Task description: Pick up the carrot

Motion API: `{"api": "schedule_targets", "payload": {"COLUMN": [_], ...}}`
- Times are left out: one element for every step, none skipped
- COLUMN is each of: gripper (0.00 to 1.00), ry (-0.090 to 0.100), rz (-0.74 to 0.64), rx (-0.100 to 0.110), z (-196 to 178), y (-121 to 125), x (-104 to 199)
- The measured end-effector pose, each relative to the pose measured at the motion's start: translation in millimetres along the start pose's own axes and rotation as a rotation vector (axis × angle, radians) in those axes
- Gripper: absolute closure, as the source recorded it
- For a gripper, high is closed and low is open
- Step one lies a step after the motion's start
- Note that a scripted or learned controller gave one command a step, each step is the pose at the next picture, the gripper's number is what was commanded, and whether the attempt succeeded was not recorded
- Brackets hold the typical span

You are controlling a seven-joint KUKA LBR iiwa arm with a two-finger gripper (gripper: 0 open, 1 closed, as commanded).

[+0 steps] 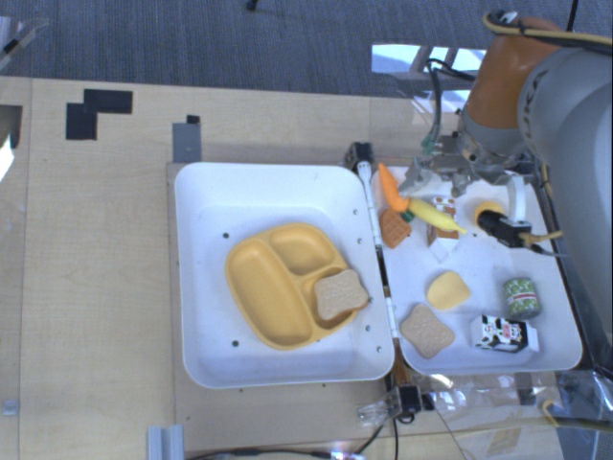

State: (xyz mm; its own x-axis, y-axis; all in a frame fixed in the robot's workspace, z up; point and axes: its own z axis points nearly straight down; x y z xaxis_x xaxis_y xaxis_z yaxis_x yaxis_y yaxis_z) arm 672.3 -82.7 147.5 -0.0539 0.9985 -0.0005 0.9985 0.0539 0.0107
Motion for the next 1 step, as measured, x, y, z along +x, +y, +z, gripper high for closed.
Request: {"api": "schedule_targets", "payload": {"gripper": [0.00], "ry": [-0.007], "rz": [0.240], "rx": [-0.018], "z": [33.5], "y": [4.3], "x": [-7.7]}}
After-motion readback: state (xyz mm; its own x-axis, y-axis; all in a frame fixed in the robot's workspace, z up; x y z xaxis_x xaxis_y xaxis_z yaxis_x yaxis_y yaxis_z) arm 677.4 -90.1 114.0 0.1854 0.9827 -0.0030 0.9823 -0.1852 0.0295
